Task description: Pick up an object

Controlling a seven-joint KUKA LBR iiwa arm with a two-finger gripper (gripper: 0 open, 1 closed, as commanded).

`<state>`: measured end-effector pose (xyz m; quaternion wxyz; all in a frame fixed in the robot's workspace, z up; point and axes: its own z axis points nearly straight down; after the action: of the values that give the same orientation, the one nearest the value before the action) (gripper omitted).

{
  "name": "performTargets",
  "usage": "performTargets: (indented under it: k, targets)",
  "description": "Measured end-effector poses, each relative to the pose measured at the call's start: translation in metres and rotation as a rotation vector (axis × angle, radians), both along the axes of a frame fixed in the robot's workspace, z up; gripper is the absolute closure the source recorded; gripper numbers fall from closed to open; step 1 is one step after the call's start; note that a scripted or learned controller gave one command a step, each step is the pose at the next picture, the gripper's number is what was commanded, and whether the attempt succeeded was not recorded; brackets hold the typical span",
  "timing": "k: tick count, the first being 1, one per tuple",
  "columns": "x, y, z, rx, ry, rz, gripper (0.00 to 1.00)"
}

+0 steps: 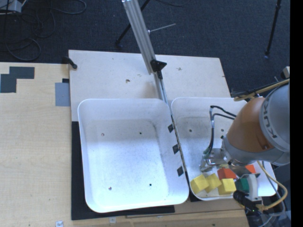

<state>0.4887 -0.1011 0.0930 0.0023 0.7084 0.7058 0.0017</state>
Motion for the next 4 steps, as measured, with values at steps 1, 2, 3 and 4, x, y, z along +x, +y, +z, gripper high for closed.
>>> performTargets:
  k: [1, 2, 3, 4]
  targets:
    - [-0.0001, 0.0015, 0.0, -0.004, -0.001, 0.0, 1.0]
    - [0.0, -0.0002, 0.0, 0.001, 0.0, -0.002, 1.0]
    - [-0.0001, 0.0015, 0.0001, -0.003, -0.001, -0.001, 1.0]
    - [0.0002, -0.0018, 0.0, 0.004, 0.001, -0.001, 1.0]
